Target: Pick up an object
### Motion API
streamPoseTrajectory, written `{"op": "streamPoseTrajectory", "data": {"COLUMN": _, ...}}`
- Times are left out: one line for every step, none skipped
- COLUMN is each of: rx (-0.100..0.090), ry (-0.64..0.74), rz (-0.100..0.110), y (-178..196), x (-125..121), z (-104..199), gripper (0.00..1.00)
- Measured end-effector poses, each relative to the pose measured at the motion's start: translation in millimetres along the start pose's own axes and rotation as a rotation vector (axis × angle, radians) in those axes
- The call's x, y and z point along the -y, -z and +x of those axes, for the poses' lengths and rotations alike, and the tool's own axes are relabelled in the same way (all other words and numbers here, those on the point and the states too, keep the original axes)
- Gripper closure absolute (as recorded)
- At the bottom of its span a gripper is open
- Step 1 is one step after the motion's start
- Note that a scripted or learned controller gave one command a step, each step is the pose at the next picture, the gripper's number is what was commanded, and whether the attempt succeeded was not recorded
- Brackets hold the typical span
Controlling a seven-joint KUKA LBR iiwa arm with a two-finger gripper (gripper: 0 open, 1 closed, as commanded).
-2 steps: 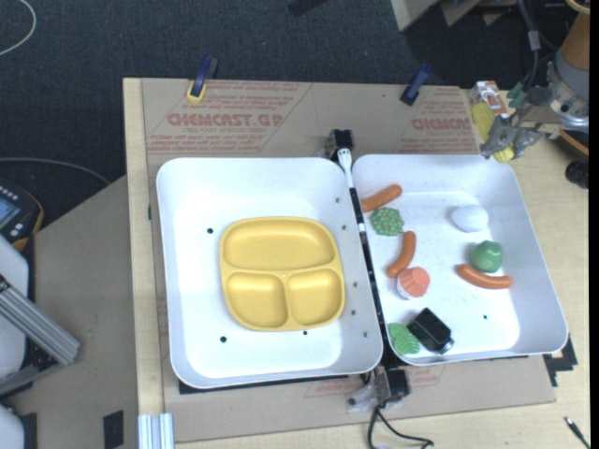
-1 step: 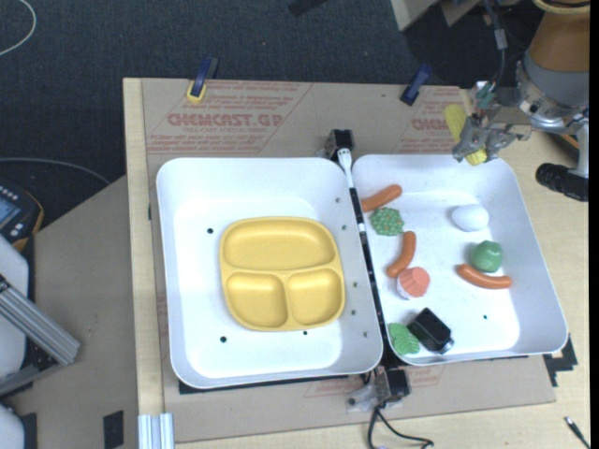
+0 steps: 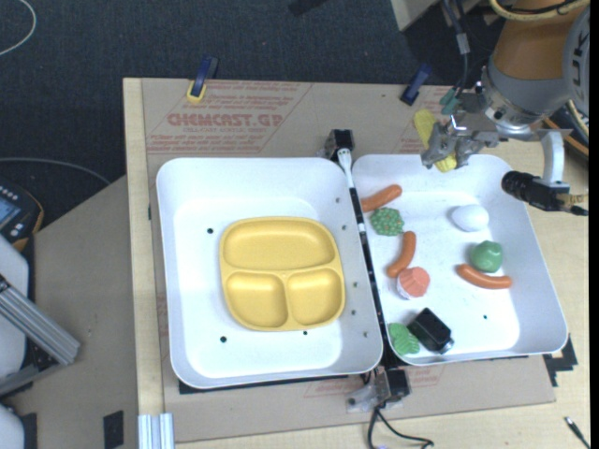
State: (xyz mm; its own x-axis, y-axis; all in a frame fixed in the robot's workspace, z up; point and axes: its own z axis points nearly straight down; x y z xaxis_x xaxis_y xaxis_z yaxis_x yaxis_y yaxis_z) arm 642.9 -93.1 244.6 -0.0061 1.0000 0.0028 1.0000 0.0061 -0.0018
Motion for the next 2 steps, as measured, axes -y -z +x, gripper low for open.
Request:
{"op": "streamPoseTrajectory", "data": {"rx": 0.001, "ry": -0.001, "rz": 0.002, "y": -11.2, "x": 14.9, "z": 60.3, "gripper": 1.00}}
{"op": "streamPoseTrajectory", "data": {"rx": 0.000, "ry": 0.000, "rz": 0.002, "y": -8.5, "x": 31.7, "z": 120.6, "gripper": 1.00}}
